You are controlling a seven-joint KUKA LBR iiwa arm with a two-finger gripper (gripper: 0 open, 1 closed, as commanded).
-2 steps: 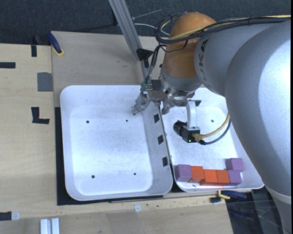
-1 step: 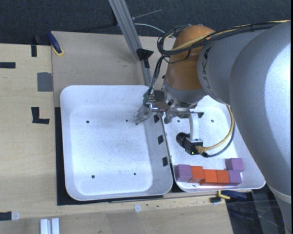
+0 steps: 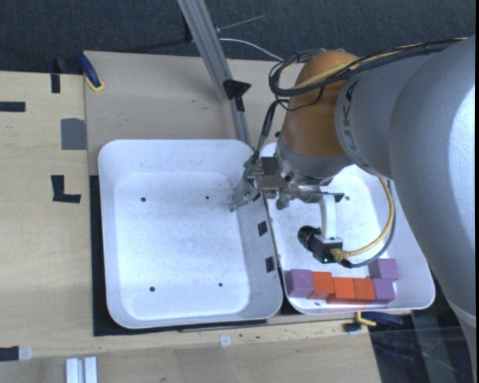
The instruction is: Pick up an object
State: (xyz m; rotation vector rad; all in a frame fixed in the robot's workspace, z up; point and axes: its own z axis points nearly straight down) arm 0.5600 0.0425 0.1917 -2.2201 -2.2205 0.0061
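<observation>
Two shallow white bins sit side by side on a wooden bench, and the shared rim between them serves as the landmark for everything else. Left of that rim, the left bin [image 3: 176, 238] offers a broad bare floor, marked by a few small dark dots and walled by a rounded lip on all sides. Right of the rim, the right bin [image 3: 415, 290] is largely covered by the grey arm [image 3: 419, 134] and its orange band [image 3: 315, 106], which leave little free room above that floor. The gripper [image 3: 251, 186] hangs almost directly over the rim, near its far end, with thin metal parts pointing down toward the left bin's inner wall; whether its fingers are spread or closed cannot be told at this angle, and nothing can be seen between them. A black cable fitting with a yellow hose [image 3: 327, 246] dangles just right of the rim, above the right bin's floor. Behind the rim's far end, a slanted aluminium pole [image 3: 211, 50] rises from the bench. Blocks lie in a row along the near wall of the right bin, just right of the rim's near end: a purple block [image 3: 300, 282], orange blocks [image 3: 343, 287] touching it, and more purple blocks [image 3: 383, 278] stacked at the row's right end. A blue and yellow clamp [image 3: 379, 319] grips the bench edge just beyond them.
</observation>
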